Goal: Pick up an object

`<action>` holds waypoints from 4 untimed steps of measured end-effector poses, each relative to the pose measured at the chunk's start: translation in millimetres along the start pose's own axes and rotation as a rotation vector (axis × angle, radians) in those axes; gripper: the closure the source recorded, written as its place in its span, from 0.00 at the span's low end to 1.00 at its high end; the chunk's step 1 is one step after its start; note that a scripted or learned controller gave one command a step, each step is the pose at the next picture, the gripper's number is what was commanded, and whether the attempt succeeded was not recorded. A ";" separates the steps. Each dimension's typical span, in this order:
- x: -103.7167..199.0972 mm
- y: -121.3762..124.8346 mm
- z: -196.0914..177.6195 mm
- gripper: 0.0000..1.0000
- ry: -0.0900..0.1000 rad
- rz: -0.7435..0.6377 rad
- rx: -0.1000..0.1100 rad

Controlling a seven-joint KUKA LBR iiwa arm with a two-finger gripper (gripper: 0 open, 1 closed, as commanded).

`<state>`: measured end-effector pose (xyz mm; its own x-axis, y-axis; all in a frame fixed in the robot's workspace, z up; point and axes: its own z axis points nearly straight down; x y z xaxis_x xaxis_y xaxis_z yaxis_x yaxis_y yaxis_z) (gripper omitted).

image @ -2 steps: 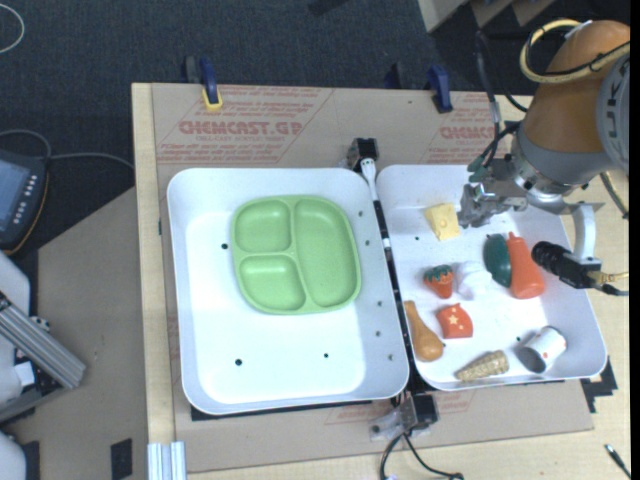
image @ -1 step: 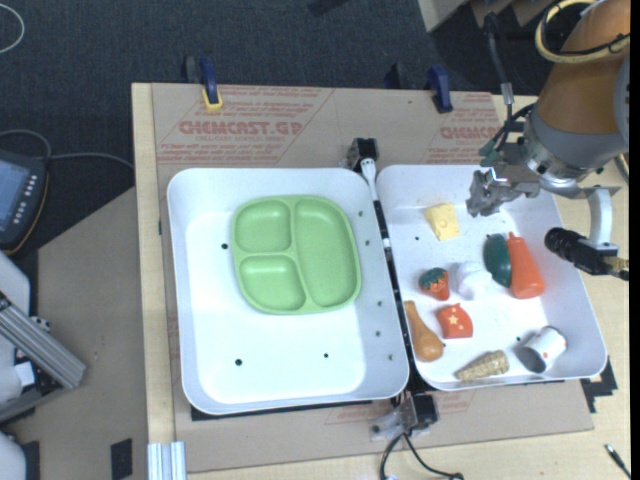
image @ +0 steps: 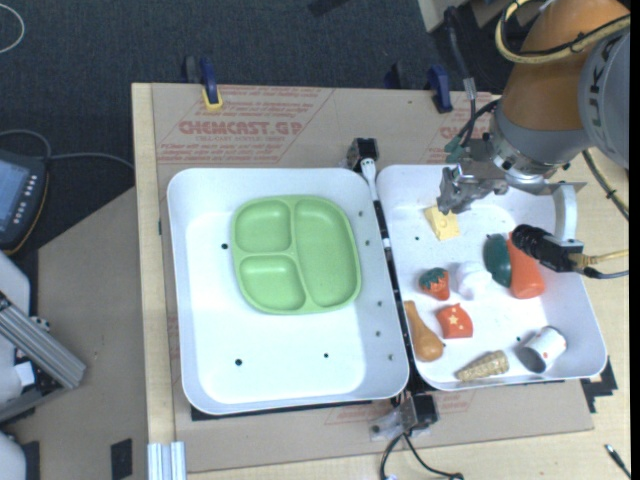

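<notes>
Arm (image: pixel 560 78) enters from 2 o'clock, tool (image: pixel 452 200) hanging right above the yellow cheese wedge (image: pixel 444 224) in the right bin (image: pixel 590 318), at that bin's 11 o'clock. Contact unclear. Same bin: teal piece (image: pixel 497 255) touching orange cylinder (image: pixel 526 274) at 3 o'clock, strawberry (image: pixel 434 282) near center, red block with star (image: pixel 455 322), tan carrot-like piece (image: pixel 424 332) at 7 o'clock, cone (image: pixel 484 366) and white cup (image: pixel 543 348) at 5 o'clock. Left bin (image: pixel 200 298) holds a green divided plate (image: pixel 296 253). Both bins sit on the surface (image: pixel 160 148).
</notes>
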<state>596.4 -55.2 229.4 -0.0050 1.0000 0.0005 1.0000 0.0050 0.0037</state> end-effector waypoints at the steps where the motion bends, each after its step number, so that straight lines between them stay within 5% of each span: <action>1: 59.4 10.6 11.5 1.00 0.001 -0.001 0.001; 2: 90.9 8.6 11.0 1.00 0.000 0.001 0.003; 4: 96.2 24.7 3.5 1.00 0.000 0.004 0.000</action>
